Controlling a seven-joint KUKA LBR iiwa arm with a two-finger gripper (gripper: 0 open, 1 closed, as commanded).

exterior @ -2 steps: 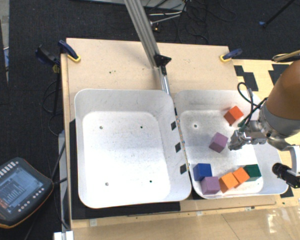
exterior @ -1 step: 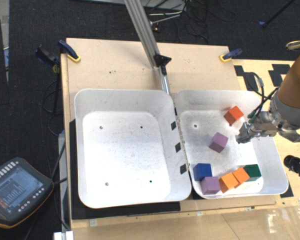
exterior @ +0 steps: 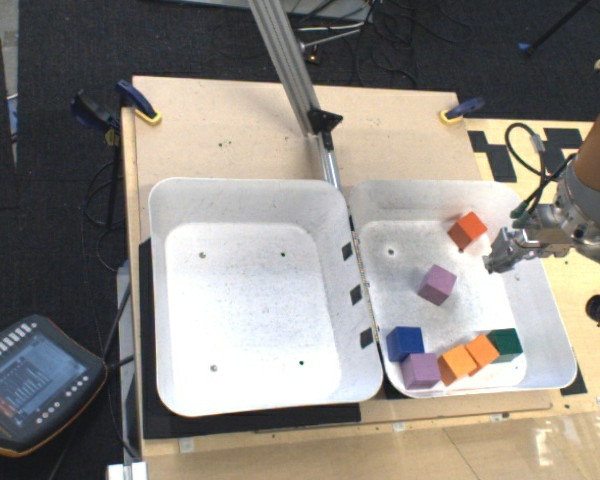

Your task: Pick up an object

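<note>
The right bin [exterior: 540, 278] holds several small blocks. An orange cube [exterior: 468, 230] lies near its back, and a purple cube [exterior: 437, 284] sits in the middle. Along the front edge are a blue cube [exterior: 405, 343], a second purple cube [exterior: 421, 370], two orange blocks [exterior: 469, 357] and a green one [exterior: 505, 344]. My gripper [exterior: 503, 257] hangs over the right part of this bin, just right of the lone orange cube and apart from it. Nothing shows between its fingertips.
The left bin [exterior: 160, 268] sits beside the right one, on a wooden bench. A slanted metal pole [exterior: 285, 53] reaches down to the gap between the bins. Clamps sit at the bench's back corners [exterior: 138, 103]. A teach pendant [exterior: 30, 378] lies at the lower left.
</note>
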